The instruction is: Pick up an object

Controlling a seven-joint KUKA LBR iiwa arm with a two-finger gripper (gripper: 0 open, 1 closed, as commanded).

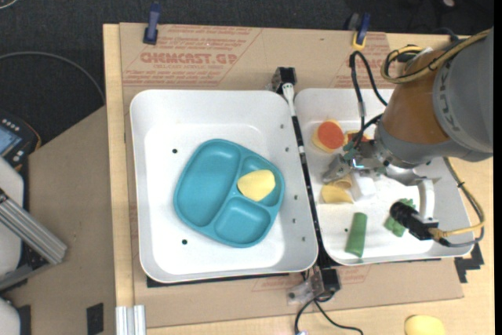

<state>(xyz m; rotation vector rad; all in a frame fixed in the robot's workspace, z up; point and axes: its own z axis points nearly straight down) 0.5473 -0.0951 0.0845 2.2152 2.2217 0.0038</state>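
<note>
The right bin (384, 251) holds an orange-red round piece (329, 136), a pale yellow wedge (338, 193), a green cylinder (357, 234) and a small dark green piece (399, 220). My gripper (351, 166) hangs low over the bin's left-centre, just above the yellow wedge and below the orange piece. The wrist hides its fingertips. In the left bin (157, 129) lies a teal divided plate (223, 192) with a yellow lemon-like object (256, 184) in its right compartment.
The grey arm with its orange band (416, 118) covers the right bin's upper right. Cables run along the bin's right side. A black divider rail (298, 141) separates the bins. Another yellow object (423, 325) lies off the bench at the bottom right.
</note>
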